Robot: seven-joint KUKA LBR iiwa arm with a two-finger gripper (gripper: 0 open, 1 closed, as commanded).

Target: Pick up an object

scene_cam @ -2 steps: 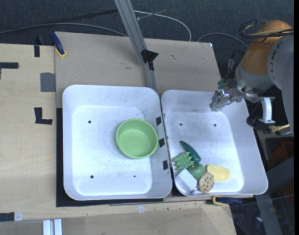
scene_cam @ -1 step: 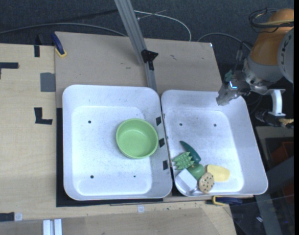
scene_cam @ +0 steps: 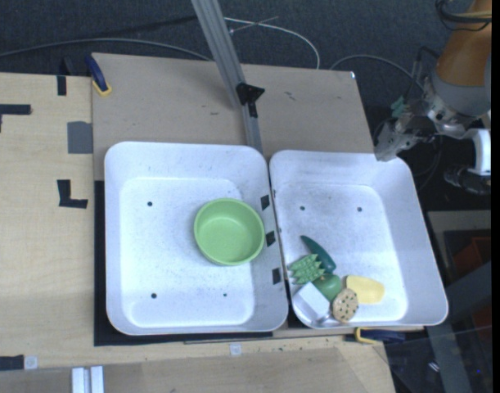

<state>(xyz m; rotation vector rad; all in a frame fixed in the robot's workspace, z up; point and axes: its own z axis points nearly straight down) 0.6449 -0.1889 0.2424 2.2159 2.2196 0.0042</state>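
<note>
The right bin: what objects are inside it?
In the right bin, a cluster sits in the near-left corner: a dark green tool, a spiky green piece, a yellow item and a dotted tan disc. They overlap, hiding anything underneath.

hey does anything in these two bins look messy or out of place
Nothing looks spilled or broken. The green bowl sits upright in the left bin. The small toys are heaped together in the right bin's near corner rather than spread out. The gripper is outside the bins, by the right bin's far corner.
</note>
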